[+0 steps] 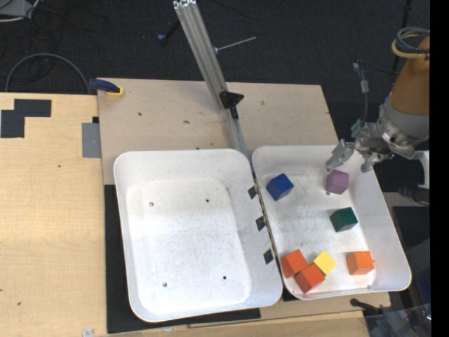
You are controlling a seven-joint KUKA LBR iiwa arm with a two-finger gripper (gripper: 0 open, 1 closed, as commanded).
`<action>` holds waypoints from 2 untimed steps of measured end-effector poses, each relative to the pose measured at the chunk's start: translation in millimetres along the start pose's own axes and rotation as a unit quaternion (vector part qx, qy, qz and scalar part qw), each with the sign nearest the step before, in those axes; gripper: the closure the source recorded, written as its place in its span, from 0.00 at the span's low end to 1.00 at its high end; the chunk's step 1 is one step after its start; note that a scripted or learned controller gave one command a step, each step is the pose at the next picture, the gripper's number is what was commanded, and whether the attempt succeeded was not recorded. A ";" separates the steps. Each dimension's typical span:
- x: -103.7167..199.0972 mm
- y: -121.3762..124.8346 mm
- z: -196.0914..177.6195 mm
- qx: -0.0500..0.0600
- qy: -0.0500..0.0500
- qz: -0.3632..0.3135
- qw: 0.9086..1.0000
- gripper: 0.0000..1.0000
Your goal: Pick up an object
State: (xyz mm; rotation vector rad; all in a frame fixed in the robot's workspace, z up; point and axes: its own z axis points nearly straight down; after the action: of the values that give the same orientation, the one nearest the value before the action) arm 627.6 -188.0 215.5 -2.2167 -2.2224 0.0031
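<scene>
Two shallow white plastic bins, the left (140,174) and the right (389,258), smooth with a faint sheen. Pale wooden worktop (49,209), matt, with a light grain; a tan board (280,118) behind the bins looks like unfinished fibreboard or plywood. Slanted silver aluminium extrusion bar (203,48), brushed metal, ribbed along its length. Small cubes, matt and smooth-faced, seemingly painted wood or foam: blue (279,187), purple (337,182), dark green (344,219), yellow (325,262), orange (360,262). Grey metallic end effector (354,157), dull finish. Dark floor (105,20), a rough, carpet-like texture.
</scene>
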 end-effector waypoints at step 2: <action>70.0 -36.5 47.4 0.000 0.000 0.002 1.000 0.00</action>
State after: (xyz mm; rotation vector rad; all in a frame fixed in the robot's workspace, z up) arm 590.8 -118.1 168.2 -2.2213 -2.2173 0.0026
